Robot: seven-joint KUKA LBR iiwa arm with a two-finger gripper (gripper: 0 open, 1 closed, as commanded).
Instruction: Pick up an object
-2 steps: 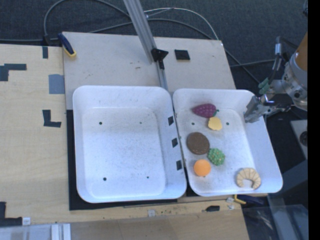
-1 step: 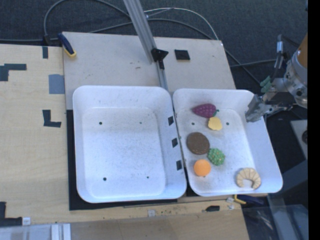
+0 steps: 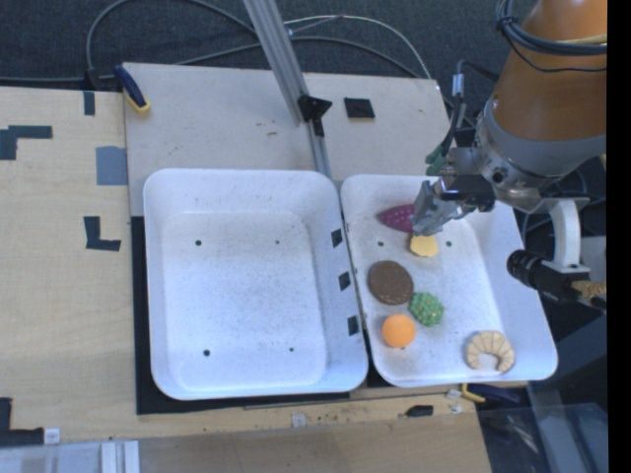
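The gripper (image 3: 431,220) is seen low in the upper part of the right bin (image 3: 513,294), pointing down and to the left; whether anything is held, or how it is set, cannot be told from this slanted view. A small yellow piece (image 3: 424,247) is found just below the tip, touching or nearly touching it, contact not resolvable. A magenta object (image 3: 397,217) is placed just left of the tip, partly covered by the gripper body.

Further down the same bin, a brown round cookie-like disc (image 3: 390,282) is seen, apart from the tip. A green bumpy ball (image 3: 426,308) is set just beside the disc at its lower right. An orange ball (image 3: 398,331) is located just below the disc and left of the green one. A croissant-shaped item (image 3: 490,351) is seen near the lower right corner, well apart from the tip.

The grey arm with its orange band (image 3: 557,37) is seen entering from the upper right. The left bin (image 3: 158,264) is set beside the right bin, edges touching. A slanted metal pole (image 3: 281,47) is seen above the bins on the bench (image 3: 59,264).
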